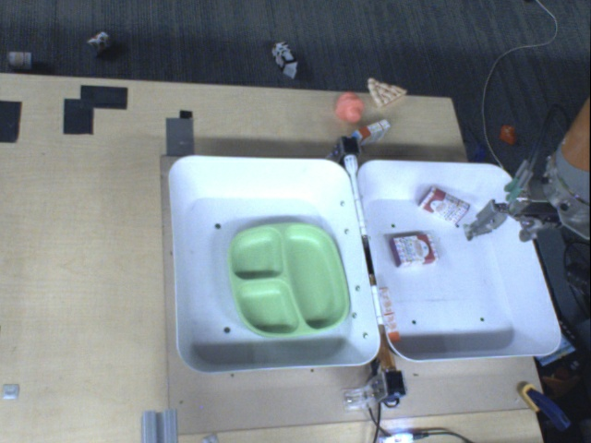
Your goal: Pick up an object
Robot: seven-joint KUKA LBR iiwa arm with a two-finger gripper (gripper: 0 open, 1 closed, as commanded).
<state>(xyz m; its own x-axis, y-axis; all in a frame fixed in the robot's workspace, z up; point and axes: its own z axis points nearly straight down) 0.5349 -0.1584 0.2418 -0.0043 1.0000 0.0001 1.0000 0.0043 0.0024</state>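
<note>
Two small packets lie in the right bin (517,335). A red and white packet (444,204) lies near the bin's back, and a dark red packet (412,248) rests flat near its middle left. My gripper (500,230) hangs over the right side of this bin, to the right of both packets and apart from them. It is open, its fingers (479,222) spread wide with nothing between them. A green divided plate (287,277) sits in the left bin (189,247).
Behind the bins on the bench lie a pink ball (349,108), a toy pizza slice (386,91) and a small tube (373,132). A clamp and cables (383,390) sit at the front between the bins. Bare bench stretches to the left.
</note>
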